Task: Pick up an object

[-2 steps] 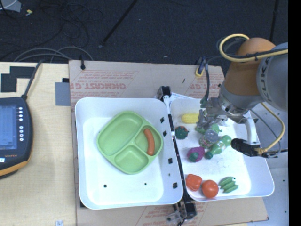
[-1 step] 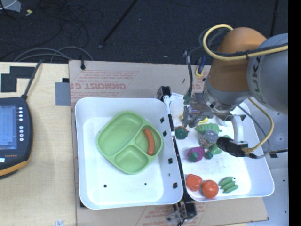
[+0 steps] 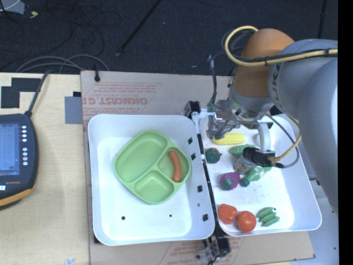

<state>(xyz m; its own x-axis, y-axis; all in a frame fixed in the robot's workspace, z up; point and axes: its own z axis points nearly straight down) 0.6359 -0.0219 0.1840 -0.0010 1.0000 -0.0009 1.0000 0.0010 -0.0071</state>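
Grey arm (image 3: 309, 93) reaching in, pincer (image 3: 220, 130) pointing down

A light wooden tabletop (image 3: 55, 225) fills the lower part of the view, lit evenly and brightly from above. A sheet of brown cardboard (image 3: 138, 95) with red print lies across its middle, reaching toward the far edge and showing again at the near edge. Near the left edge rests a dark handheld control pendant (image 3: 14, 153) with a lit screen, and a small grey square (image 3: 72, 109) lies just beside the cardboard. Beyond the far edge, the floor (image 3: 110, 15) is dark carpet, crossed by loose black cables (image 3: 71, 32).
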